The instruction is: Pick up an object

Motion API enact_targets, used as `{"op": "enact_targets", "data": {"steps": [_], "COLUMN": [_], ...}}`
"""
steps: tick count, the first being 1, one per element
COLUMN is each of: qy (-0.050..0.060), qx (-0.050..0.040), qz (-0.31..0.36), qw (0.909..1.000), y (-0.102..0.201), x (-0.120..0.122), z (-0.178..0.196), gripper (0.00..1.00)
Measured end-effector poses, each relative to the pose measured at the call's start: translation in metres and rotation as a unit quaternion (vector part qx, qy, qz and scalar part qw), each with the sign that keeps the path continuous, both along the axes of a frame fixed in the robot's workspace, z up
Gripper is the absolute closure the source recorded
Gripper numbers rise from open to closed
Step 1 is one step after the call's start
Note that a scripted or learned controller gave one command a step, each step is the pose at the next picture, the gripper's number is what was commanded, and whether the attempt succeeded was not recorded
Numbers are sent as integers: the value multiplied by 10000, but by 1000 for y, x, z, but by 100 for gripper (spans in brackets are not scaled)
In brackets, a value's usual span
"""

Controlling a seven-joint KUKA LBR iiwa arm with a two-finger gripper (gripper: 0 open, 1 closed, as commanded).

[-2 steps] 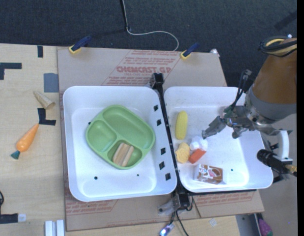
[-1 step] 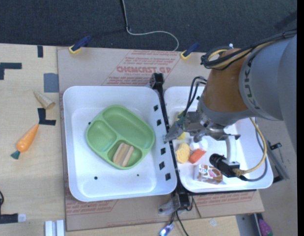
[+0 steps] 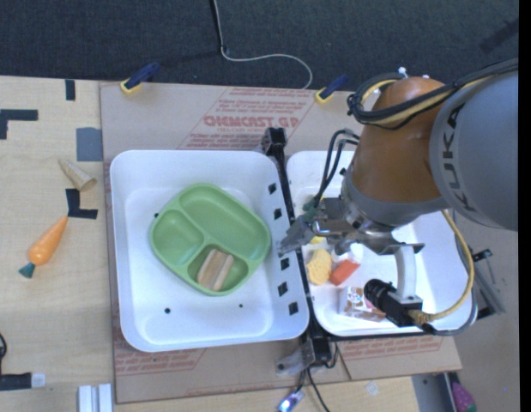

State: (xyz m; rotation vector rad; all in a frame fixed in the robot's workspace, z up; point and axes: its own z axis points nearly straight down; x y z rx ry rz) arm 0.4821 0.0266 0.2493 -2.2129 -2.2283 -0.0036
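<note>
Arm over the right bin, small items beside its gripper
A green plate [image 3: 209, 237] sits in the left bin [image 3: 132, 230]; right of centre, the gripper [image 3: 321, 230] hangs just above a yellow piece [image 3: 319, 267] and a red piece [image 3: 344, 271] in the right bin [image 3: 445, 256]; its grip state cannot be told

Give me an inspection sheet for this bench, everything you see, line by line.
Surface: two white bins, left bin and right bin, on cardboard.
Job's things: yellow piece, orange-red piece, small packet in the right bin.
Clutter: green divided plate holding a tan slice in the left bin; toy carrot on the bench.
Pincer: pincer above the right bin, fingers unclear.
Cables: yellow cable along the arm.
Surroundings: dark carpet.
</note>
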Motion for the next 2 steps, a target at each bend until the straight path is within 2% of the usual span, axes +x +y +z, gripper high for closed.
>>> {"op": "enact_targets", "data": {"steps": [1, 2], "qy": [-83, 15], "qx": [14, -23], "qz": [12, -12], "qw": [10000, 10000], "y": [72, 70], "x": [3, 2], "z": [191, 192], "gripper": [0, 100]}}
